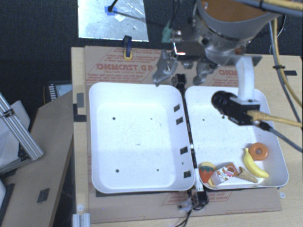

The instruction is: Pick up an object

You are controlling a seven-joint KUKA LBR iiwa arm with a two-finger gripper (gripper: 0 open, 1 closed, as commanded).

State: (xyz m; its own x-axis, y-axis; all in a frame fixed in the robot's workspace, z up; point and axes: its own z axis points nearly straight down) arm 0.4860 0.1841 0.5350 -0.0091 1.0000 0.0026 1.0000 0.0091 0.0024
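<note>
My end effector (182, 74) hangs open and empty above the bins' far edge. Nearest, the banana (254, 164) and other toys crowd the right bin's (208, 126) front corner; I must travel there and descend.

Gripper (179, 74) hangs over the far rim where the two bins meet, fingers spread apart, nothing between them. Left bin (102, 126) and right bin (277, 148) sit side by side, touching. In the right bin's near corner: banana (254, 164), orange doughnut-shaped ring (258, 151) just beside it, tomato (206, 171), a small packet (224, 173). A black camera unit (230, 107) juts over the right bin.
</note>
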